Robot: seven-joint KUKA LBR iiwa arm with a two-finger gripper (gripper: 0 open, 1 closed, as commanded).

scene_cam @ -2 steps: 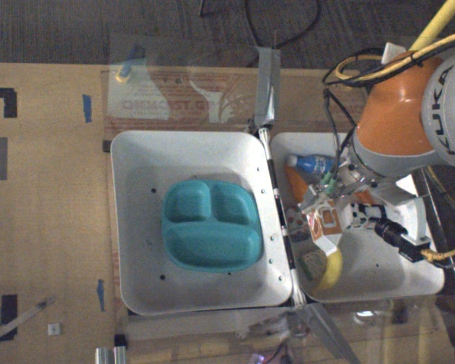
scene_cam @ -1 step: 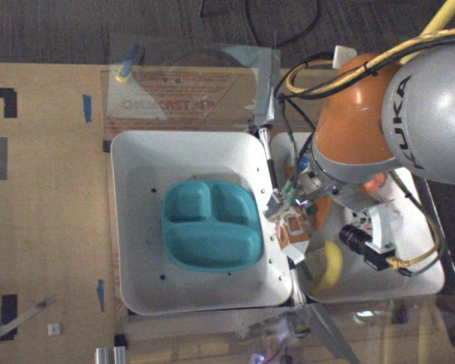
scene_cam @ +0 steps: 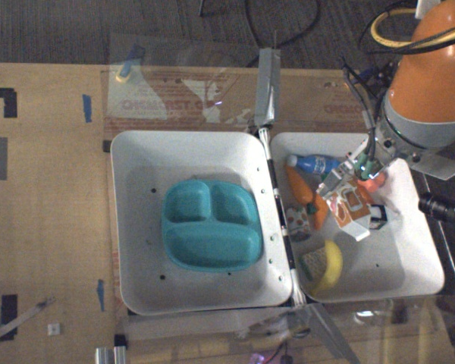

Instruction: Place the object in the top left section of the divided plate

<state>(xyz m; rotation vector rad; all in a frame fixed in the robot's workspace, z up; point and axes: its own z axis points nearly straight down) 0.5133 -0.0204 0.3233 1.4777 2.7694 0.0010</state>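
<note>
The gripper (scene_cam: 354, 174) is seen low over the right bin (scene_cam: 417, 279), above a small carton (scene_cam: 352, 205); whether it is released or clenched cannot be told. No object is seen to be held. The carton, if it is the intended piece, is judged light, fairly stiff but crushable, best taken across its narrow sides. It lies crowded: a carrot (scene_cam: 302, 190) and a bottle (scene_cam: 313, 162) are just beside it, a banana (scene_cam: 330, 265) nearby. The divided plate (scene_cam: 210, 225) sits in the left bin (scene_cam: 136, 279), its top left section (scene_cam: 186, 202) unoccupied. The wall between the bins must be cleared.
</note>
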